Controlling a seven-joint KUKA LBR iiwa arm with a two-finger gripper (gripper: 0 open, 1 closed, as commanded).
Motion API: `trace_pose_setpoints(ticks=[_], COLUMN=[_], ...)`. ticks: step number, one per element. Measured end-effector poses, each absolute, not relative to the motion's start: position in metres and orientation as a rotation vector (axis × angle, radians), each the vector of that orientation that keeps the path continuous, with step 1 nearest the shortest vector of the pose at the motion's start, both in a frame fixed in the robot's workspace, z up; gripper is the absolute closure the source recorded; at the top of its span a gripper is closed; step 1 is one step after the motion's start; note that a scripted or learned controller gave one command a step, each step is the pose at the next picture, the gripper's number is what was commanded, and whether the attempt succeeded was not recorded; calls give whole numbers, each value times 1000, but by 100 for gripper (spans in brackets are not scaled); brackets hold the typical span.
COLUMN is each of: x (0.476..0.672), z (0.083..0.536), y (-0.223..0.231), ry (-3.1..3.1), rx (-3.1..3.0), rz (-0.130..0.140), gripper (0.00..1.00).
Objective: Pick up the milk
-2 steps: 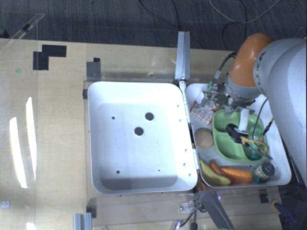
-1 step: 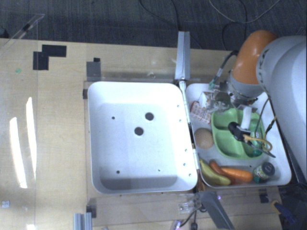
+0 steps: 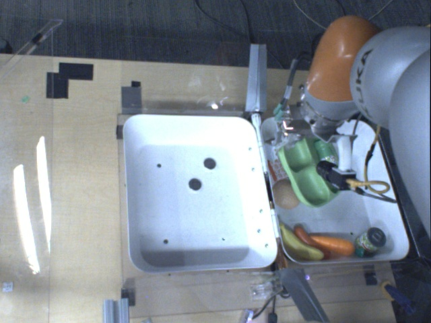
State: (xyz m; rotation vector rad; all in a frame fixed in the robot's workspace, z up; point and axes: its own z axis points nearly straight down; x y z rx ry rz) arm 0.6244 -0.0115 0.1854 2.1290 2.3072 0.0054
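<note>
My gripper [image 3: 293, 128] hangs over the back left part of the right bin [image 3: 387, 244], below the orange band of the arm. A big green pepper-like thing [image 3: 306, 172] lies right under and in front of it. Wedged against the bin's left wall is a pale thing with red marks [image 3: 274, 165], which may be the milk carton; the green thing and the gripper hide most of it. I cannot see anything held.
A beige egg-like ball [image 3: 285, 196] lies by the left wall. Along the front of the right bin lie a banana [image 3: 300, 247], a sausage [image 3: 304, 235], a carrot [image 3: 331, 245] and a dark-capped green bottle [image 3: 370, 241]. The left bin [image 3: 195, 200] stands beside it.
</note>
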Motion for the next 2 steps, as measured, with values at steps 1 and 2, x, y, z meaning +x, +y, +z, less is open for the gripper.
trace_pose_setpoints(ticks=[1, 2], x=[629, 630], z=[379, 388], y=[47, 49], ry=[2246, 2255], rx=[2184, 2175], rz=[20, 18], gripper=[100, 100])
